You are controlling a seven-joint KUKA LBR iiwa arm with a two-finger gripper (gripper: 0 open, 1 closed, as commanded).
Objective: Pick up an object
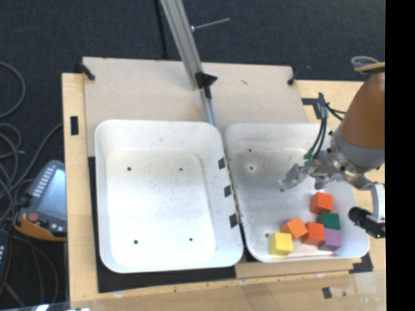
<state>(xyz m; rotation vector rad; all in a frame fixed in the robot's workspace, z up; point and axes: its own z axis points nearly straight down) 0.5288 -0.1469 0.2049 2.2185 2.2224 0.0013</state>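
Note:
Several small blocks lie in the near right corner of the right bin (259, 148): an orange block (321, 203), a green one (331, 220), two more orange ones (316, 232) (296, 227), a purple one (332, 238) and a yellow one (281, 243). My gripper (306, 180) hangs over the bin's middle right, just above and left of the topmost orange block. It stands open, and I see nothing between its fingers.
The left bin (162, 193) sits beside the right one, with a raised divider edge (228, 186) between them. A slanted metal rail (185, 37) rises behind the bins. A pale flat piece (311, 253) lies along the right bin's near wall.

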